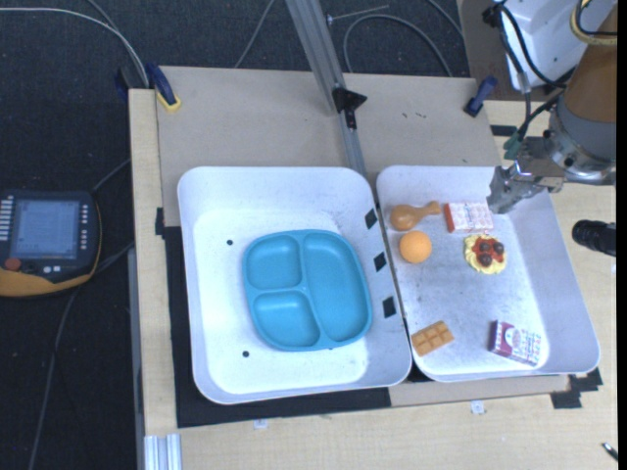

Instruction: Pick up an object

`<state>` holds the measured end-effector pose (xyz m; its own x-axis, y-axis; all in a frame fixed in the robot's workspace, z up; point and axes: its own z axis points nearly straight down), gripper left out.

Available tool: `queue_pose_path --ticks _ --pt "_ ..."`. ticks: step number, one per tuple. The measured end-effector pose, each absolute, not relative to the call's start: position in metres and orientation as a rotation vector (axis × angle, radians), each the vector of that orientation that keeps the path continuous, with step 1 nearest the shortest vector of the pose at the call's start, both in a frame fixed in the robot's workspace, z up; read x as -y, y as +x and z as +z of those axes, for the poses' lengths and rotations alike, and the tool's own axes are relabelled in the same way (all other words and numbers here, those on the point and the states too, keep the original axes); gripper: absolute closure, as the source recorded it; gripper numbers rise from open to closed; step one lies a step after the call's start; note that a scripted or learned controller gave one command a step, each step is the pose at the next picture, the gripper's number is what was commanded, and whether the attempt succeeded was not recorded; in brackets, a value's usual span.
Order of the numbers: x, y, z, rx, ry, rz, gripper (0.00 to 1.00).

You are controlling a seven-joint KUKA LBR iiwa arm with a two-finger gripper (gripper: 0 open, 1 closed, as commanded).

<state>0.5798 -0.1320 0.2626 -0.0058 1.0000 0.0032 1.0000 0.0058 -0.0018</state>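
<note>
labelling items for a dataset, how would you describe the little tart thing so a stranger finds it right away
Look in the right-hand white bin, in its upper half just below the gripper. The tart is a small round yellow pastry topped with dark red berries, unlike the plain orange ball to its left and the boxy red-and-white packet above it.

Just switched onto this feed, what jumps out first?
A bright blue divided tray sits alone in the left bin. The right bin holds small toy foods, the orange ball standing out near its left wall. The claw hangs over that bin's far right part, beside a red-and-white box.
</note>
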Motion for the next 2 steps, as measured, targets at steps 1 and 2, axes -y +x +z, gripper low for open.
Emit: queue_pose_path --ticks 1,2 --pt "0.081 0.586 0.258 2.227 -2.213 -0.002 1.00" --pt "0.027 0.583 0.262 2.227 -2.211 -0.003 1.00"
